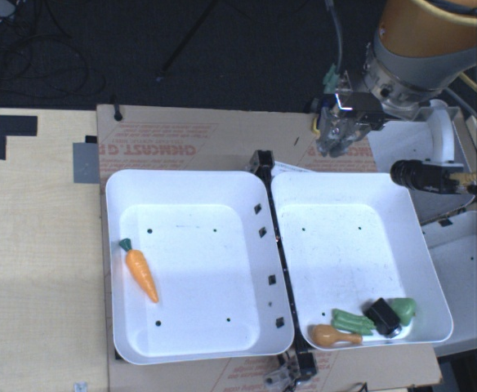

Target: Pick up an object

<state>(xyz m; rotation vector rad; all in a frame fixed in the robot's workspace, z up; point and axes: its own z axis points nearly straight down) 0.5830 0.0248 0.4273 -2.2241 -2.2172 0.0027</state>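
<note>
upside-down red print on cardboard sheet [191,141], unreadable

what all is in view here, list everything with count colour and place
bins: 2, white, side by side on the bench
carrot: 1, orange with green top, left bin, near its left wall
gourd: 1, tan-orange, right bin, near corner
green pieces: 2, green, right bin, near corner, either side of the black block
black block: 1, black, right bin, near corner, between the green pieces
cardboard: 1 sheet, brown, under the bins
arm: 1, grey with orange band, top right
gripper: 1, dark, above the far edge of the right bin
</note>
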